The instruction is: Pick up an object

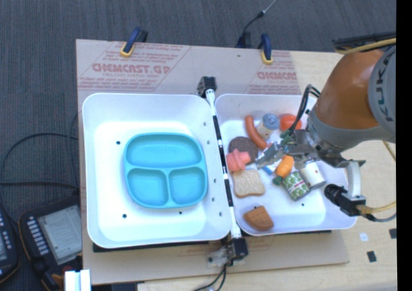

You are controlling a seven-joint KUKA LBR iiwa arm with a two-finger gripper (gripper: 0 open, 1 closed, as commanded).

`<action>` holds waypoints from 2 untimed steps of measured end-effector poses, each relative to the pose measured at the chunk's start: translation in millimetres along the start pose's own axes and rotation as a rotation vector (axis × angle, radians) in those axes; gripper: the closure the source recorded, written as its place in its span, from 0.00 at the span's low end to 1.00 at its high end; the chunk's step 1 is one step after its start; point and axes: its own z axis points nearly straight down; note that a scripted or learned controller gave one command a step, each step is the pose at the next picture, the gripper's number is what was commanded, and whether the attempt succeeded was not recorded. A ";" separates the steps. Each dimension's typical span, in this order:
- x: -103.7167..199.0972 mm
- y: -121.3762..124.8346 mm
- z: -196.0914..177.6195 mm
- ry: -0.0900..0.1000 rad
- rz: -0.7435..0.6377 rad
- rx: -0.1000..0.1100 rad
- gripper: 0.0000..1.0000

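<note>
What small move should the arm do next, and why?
Probably lower the gripper a little further. It hovers in the right bin over the crowded toy food, near the orange carrot piece and the pink piece, and nothing shows between its fingers.

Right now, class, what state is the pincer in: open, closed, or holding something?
Pincer: low over the right bin among the toy foods; whether it is open, closed or holding anything cannot be told.
</note>
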 end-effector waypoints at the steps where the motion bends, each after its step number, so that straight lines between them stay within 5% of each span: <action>1: -8.2 9.6 97.5 -0.006 0.002 -0.016 0.00; 2: -8.8 10.5 86.9 -0.008 0.003 -0.019 1.00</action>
